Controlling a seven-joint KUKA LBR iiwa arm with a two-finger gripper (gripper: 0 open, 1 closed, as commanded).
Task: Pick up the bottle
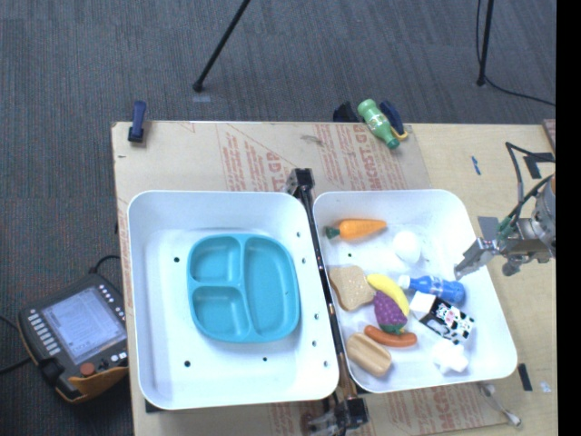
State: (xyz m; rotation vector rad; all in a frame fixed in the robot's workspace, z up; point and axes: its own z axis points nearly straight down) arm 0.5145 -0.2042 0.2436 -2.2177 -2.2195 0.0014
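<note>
Though unrelated to the pick, worth noting first at far left: a handheld control unit (73, 334) on the floor, off the bench (227, 157). Further in, a blue clamp (136, 122) at the bench's back corner, probably there to pin the cardboard cover. Next, the left bin (145, 243), with a teal divided plate (245, 289) lying flat in its middle, well apart from the work.

Then the right bin (445, 209), crowded with toy food: carrot (359, 230) and white ball (407, 243) toward the back, bread slice (349, 284), banana (388, 291), purple grapes (390, 312), hot dog (392, 338) and a bun (369, 357) toward the front. Just right of the banana, the blue bottle (438, 289), on its side, white cap toward the banana, touching or nearly touching a cow-patterned carton (446, 320) in front of it. Judged the likely target, being in the bin. Close neighbours on two sides; clearer room on its back and right flanks.

Beyond the bins, on the bench's far edge, a green bottle (379, 122), also on its side.

At far right, the gripper (479, 254), over the bin's right rim, near the blue bottle but apart from it, holding nothing. Open or closed: cannot tell.
</note>
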